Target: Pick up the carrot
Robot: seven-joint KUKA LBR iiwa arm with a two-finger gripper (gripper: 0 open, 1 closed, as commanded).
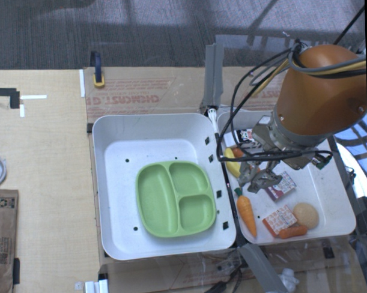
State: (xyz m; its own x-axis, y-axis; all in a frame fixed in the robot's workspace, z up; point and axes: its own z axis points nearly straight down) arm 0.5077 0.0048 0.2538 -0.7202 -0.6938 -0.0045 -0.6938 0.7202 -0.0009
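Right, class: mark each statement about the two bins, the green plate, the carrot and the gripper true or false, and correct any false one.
1. The green plate lies in the left bin. True.
2. The carrot lies on the green plate. False: it lies in the right bin, near its left wall.
3. The gripper hangs over the right bin. True.
4. The carrot is between the gripper's fingers. False: it lies on the bin floor, below the gripper in the view.
5. The plate has three compartments. True.

tray (pixel 151 205): matt green plastic | bench (pixel 39 148): pale wood
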